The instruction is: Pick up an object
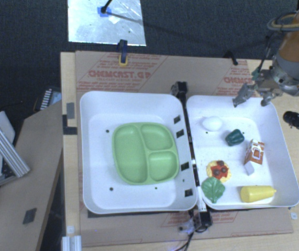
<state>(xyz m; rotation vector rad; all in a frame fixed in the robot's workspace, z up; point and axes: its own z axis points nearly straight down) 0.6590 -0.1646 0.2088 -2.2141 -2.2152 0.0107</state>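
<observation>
My gripper [253, 99] hangs open over the far rim of the right bin [290, 166], its two fingers spread apart with nothing between them. Below it in that bin lie a white egg-shaped object [211, 123], a dark green pepper [234, 137], a small orange-and-white carton [254, 153], a round pizza-like toy with red spots [218, 169], a leafy green piece [213, 189] and a yellow banana-like object [257, 193]. The egg is the nearest of them to the gripper.
The left bin [94, 140] holds a green divided plate [144, 152]. A black hinge strip [187, 140] runs between the two bins. A shiny foil sheet [106, 13] lies behind the bench, and a metal rail [2, 145] stands at the left.
</observation>
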